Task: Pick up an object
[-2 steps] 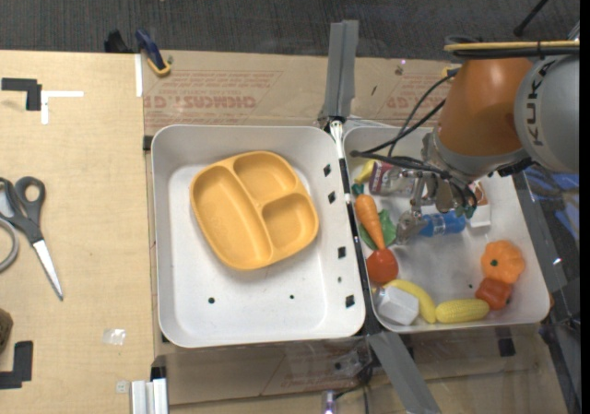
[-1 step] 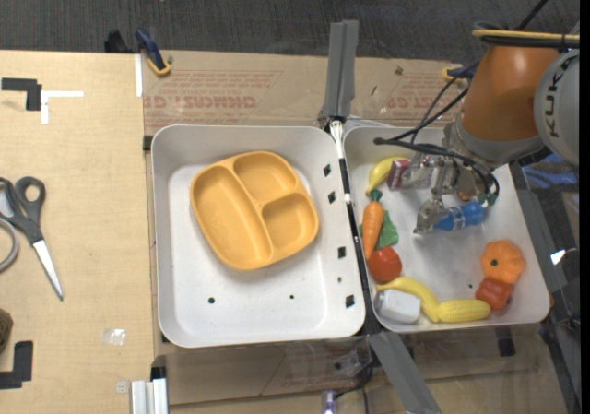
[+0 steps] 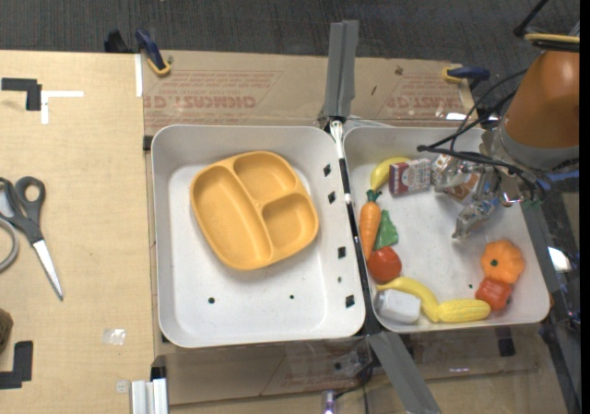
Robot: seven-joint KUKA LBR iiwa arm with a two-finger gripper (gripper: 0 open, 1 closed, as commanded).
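Orange pumpkin [image 3: 502, 260] is sitting lower right of the frame, in the right bin [image 3: 433, 260], just below-right of my gripper [image 3: 475, 217]. I'm hovering w/ fingers slightly apart, clamping nothing. Pumpkin's round, so no long axis to match.

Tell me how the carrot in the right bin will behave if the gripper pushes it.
The carrot looks like smooth toy plastic, so it is probably stiff, light and a little slippery. It is long and rounded, so it may roll sideways. It lies close to the bin wall and the tomato, which may stop it.
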